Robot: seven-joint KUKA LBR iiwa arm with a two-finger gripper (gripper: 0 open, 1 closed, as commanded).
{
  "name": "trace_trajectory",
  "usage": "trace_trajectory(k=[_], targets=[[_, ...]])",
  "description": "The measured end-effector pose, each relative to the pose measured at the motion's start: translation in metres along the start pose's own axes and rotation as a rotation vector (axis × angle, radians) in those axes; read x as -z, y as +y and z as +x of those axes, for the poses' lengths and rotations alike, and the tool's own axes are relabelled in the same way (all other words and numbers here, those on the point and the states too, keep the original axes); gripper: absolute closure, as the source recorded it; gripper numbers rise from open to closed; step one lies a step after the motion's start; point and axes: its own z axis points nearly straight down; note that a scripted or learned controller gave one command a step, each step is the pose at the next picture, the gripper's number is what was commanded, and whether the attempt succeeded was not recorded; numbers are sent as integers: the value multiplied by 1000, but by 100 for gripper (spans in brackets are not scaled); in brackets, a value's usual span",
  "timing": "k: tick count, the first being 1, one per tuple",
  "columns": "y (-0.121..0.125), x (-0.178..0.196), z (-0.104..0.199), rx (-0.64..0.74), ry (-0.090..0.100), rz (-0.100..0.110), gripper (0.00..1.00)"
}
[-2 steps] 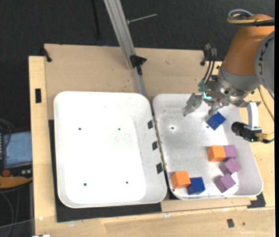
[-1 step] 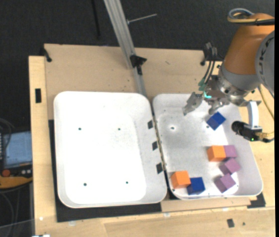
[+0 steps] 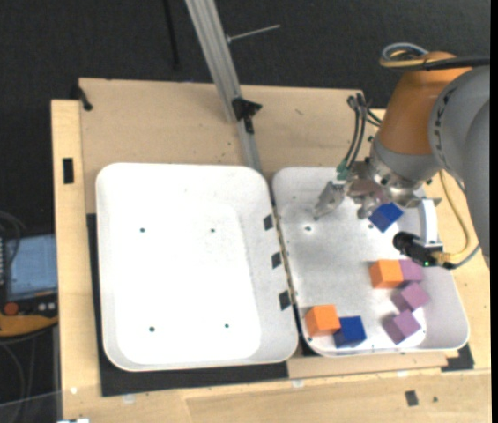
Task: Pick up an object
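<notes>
Blue is the colour nearest the tool: a small blue block lies just beside the wrist, toward the right and a little lower, in the right bin. The metal fingers point left and down over bare bin floor, away from every block, so the coming move would have to turn back right or reach down to the cluster of orange block, purple blocks and the orange-and-blue pair near the front wall. Whether the tool is wide or narrow I cannot tell; the wrist and cables partly hide it, and nothing visibly sits between its fingers.
</notes>
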Motion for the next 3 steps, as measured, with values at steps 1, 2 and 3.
trace_trajectory(k=[1,2,3], targets=[[-10,-58,-1,-3,0,1,0],[-9,-64,-1,-6,1,-4,0],[-8,-52,-2,-13,2,-8,100]])
